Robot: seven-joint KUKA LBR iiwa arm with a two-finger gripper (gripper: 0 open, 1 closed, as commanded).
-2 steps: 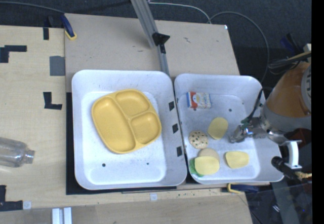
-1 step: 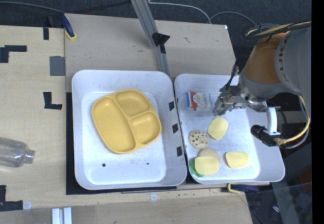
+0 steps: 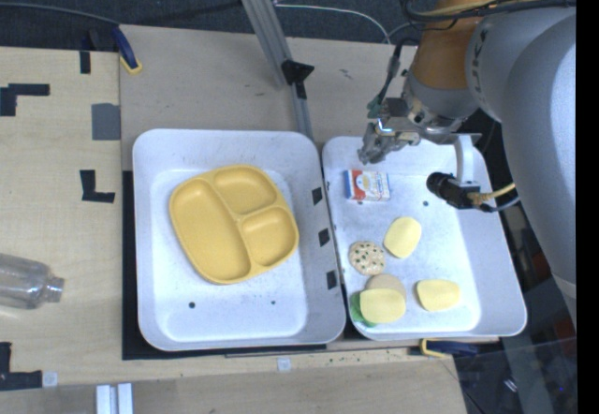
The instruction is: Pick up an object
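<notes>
The right bin [image 3: 487,253] holds a small red, white and blue carton [image 3: 367,184], a chocolate-chip cookie [image 3: 367,258], a pale yellow piece [image 3: 402,237], another yellow piece [image 3: 437,294] and a yellow-topped item with a green edge [image 3: 379,303]. My gripper [image 3: 372,151] hangs over the bin's far left corner, just above and behind the carton. Nothing shows between its fingers.
The left bin [image 3: 168,309] holds a yellow three-compartment plate [image 3: 232,222]. A metal pole [image 3: 267,14] slants down to the gap between the bins. A clear plastic bottle [image 3: 23,281] lies on the bench at the far left. The arm's grey body [image 3: 533,75] fills the upper right.
</notes>
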